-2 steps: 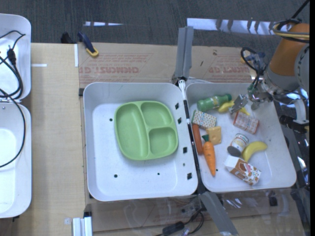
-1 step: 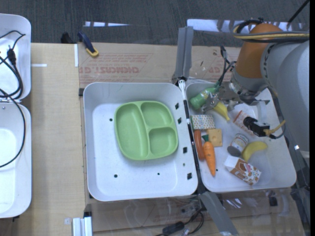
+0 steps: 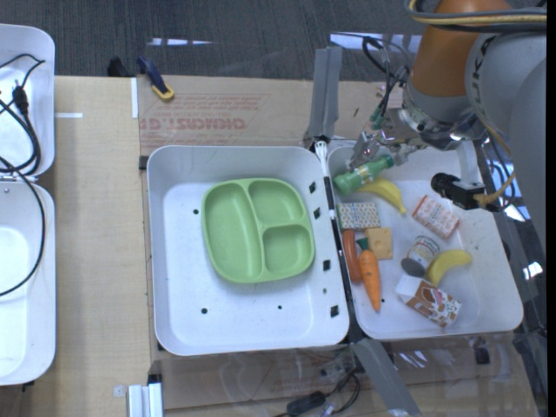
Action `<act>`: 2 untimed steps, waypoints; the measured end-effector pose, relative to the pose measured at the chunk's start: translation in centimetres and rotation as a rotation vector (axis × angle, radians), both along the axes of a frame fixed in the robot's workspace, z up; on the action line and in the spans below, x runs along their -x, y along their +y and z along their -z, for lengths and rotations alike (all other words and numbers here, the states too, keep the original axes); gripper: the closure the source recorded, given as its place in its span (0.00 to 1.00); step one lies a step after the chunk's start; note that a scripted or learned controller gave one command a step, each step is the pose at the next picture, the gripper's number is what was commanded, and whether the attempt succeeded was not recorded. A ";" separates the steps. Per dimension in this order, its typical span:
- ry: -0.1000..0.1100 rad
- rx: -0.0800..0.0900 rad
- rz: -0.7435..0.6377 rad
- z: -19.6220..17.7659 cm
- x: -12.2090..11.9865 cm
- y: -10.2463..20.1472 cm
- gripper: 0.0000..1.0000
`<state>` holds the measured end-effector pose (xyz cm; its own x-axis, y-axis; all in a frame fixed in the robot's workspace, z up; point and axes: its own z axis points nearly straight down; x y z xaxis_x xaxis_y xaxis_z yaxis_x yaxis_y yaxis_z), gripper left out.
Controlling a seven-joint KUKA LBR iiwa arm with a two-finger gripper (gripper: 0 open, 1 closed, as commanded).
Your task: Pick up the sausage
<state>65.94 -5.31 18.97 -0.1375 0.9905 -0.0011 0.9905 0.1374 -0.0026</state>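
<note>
The sausage [image 3: 349,256] is a thin reddish-brown piece lying lengthwise against the left wall of the right bin [image 3: 495,315]. An orange carrot [image 3: 371,278] lies right beside it. My gripper [image 3: 372,153] hangs at the bin's far left corner, well beyond the sausage. It is directly above a green bottle-shaped item [image 3: 359,179] and may be touching its top. Nothing is visibly lifted.
The right bin also holds a yellow banana [image 3: 388,195], a waffle cracker [image 3: 358,214], a tan cracker [image 3: 379,242], a pink packet [image 3: 435,216], a can [image 3: 420,254], a second banana [image 3: 447,265] and a brown carton [image 3: 430,302]. A green divided plate [image 3: 258,230] lies in the left bin [image 3: 174,320].
</note>
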 end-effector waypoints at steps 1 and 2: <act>0.001 0.001 0.150 0.1 0.0 7.9 0.00; 0.001 0.001 0.150 0.1 0.0 7.8 0.00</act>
<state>65.90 2.53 18.87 0.0121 0.9999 -0.0023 0.9999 -0.0122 -0.0041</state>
